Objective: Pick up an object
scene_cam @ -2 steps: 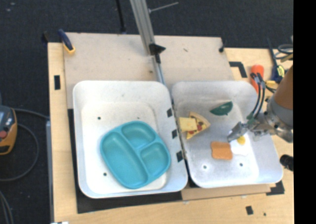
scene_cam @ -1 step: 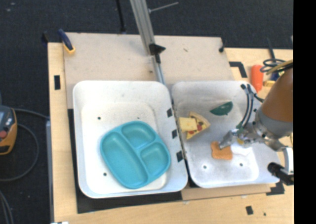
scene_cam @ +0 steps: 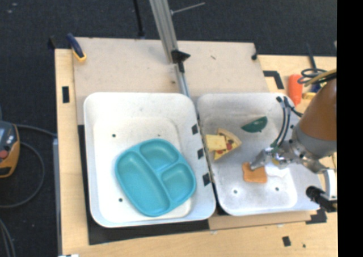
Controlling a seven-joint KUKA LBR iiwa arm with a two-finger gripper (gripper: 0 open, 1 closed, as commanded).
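**Gripper low over the orange piece in the right bin**

I see two white bins side by side on the bench. The left bin (scene_cam: 99, 114) carries a teal divided plate (scene_cam: 156, 176) in its lower half, leaving bare floor along its top and left walls. The right bin (scene_cam: 227, 108) is the one I'm working in. A yellow wedge with red marks (scene_cam: 221, 143) lies close to the shared wall between the bins, with little room on that side. A dark green curved piece (scene_cam: 255, 124) sits further up, well apart from the wedge, with open floor around it. A flat orange piece (scene_cam: 254, 174) lies near the bin's middle; below it there is bare floor up to the lower rim.

My arm (scene_cam: 320, 119) comes in from the right across the bin's right wall, wrist bent down toward the floor. The gripper (scene_cam: 262, 161) sits just at the upper edge of the orange piece, apparently touching or just above it; the view is too coarse for me to say which. I can't make out whether the tool is clenched or released, and I see nothing lifted off the floor.
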